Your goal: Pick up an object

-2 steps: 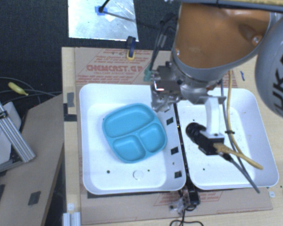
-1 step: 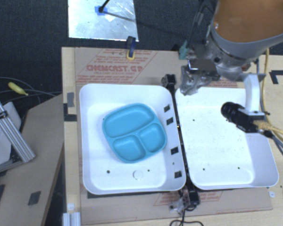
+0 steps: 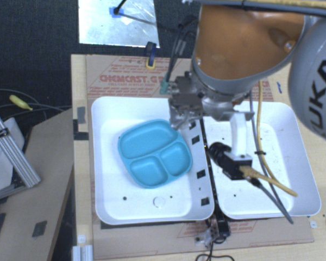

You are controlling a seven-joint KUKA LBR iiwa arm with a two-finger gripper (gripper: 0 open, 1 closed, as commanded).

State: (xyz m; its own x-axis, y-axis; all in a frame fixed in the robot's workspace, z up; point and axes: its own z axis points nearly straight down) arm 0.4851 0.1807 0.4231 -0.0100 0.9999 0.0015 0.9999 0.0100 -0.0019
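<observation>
With its open-or-closed state impossible to tell, the pincer (image 3: 180, 119) hangs just above the blue divided plate (image 3: 155, 153) in the left bin (image 3: 106, 200), so nothing looks lifted yet.

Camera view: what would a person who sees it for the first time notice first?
Probably the bright blue divided plate, lying in the left white bin with its three compartments facing up. Next, the big arm with its orange band, coming in from the upper right, with its gripper low at the plate's upper right edge.
</observation>
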